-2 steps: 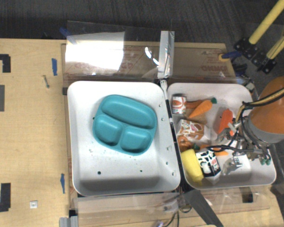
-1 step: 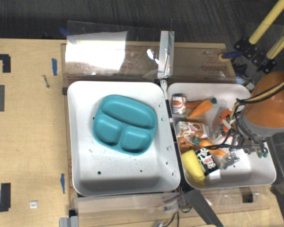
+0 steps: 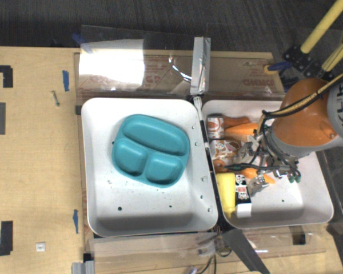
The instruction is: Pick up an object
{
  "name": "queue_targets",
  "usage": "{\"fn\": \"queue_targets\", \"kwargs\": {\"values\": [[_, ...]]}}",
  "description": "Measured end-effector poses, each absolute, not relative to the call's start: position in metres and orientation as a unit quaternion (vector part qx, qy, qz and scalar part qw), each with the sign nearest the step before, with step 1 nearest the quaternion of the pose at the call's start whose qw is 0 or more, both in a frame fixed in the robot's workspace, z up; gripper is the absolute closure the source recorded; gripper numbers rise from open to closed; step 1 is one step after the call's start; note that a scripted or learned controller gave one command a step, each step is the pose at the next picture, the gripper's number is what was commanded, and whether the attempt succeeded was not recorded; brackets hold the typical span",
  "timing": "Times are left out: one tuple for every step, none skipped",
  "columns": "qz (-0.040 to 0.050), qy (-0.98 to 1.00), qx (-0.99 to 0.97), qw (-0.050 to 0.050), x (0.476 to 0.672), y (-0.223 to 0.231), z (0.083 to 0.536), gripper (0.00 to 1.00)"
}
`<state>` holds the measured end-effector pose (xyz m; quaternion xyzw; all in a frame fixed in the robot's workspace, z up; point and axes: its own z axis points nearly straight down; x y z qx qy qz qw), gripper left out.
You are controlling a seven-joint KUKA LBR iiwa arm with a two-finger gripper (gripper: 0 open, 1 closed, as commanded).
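Note:
A teal divided plate (image 3: 150, 149) lies in the left bin (image 3: 103, 210). The right bin (image 3: 297, 207) holds a clutter along its left side: a small can (image 3: 215, 125), an orange carrot-like piece (image 3: 240, 129), a printed brown packet (image 3: 224, 150) and a yellow bottle with a black label (image 3: 230, 192). The arm's orange band (image 3: 300, 116) hangs over the right bin. My gripper (image 3: 262, 169) reaches down below it among the clutter, near small orange and green pieces (image 3: 252, 173). The wrist and cables hide its tips.
Clear plastic shields (image 3: 160, 67) stand behind both bins, with a taped divider (image 3: 200, 61) between them. Yellow rods (image 3: 326, 21) cross the top right corner. The bench left of the bins is flat cardboard (image 3: 34, 153) with black marks.

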<state>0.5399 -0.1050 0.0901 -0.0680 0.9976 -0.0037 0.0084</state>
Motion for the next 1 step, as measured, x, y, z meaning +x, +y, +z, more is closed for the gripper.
{"fn": "queue_targets", "kwargs": {"values": [[-0.0009,1.0,-0.026,0.008,0.5066,-0.1108,0.09,0.0]]}}
